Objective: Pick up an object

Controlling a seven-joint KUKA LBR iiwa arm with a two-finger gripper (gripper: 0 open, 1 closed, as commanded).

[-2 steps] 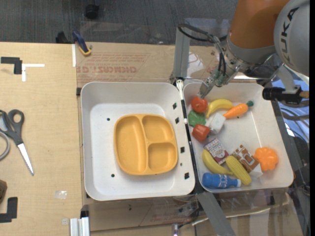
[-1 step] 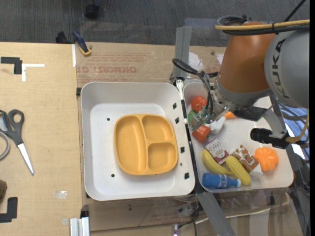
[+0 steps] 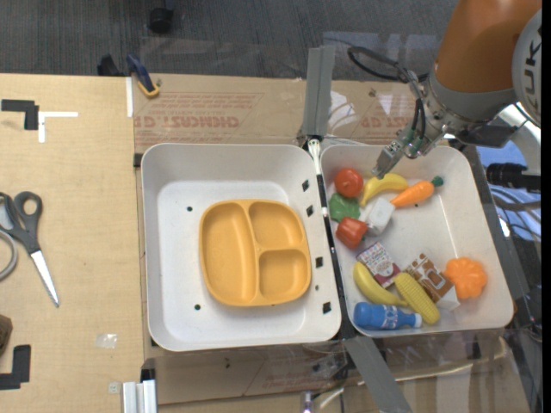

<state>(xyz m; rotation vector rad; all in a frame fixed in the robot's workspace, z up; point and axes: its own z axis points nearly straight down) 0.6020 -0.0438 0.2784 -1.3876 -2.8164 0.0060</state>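
We see the arm's fingers [image 3: 389,157] low over the right bin [image 3: 482,231], just above a toy banana [image 3: 385,185], their opening we cannot tell, yellow divided plate [image 3: 255,252] in the left bin [image 3: 164,256]

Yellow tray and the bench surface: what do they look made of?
Tray: likely moulded plastic, with a uniform yellow colour, rounded compartment walls and a soft sheen. Bench: looks like plywood or pale wood board, matte, with faint grain.

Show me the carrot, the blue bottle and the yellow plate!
carrot [image 3: 412,194], camera view, middle of its orange body.
blue bottle [image 3: 383,317], camera view, its blue body.
yellow plate [image 3: 225,249], camera view, floor of its big compartment.
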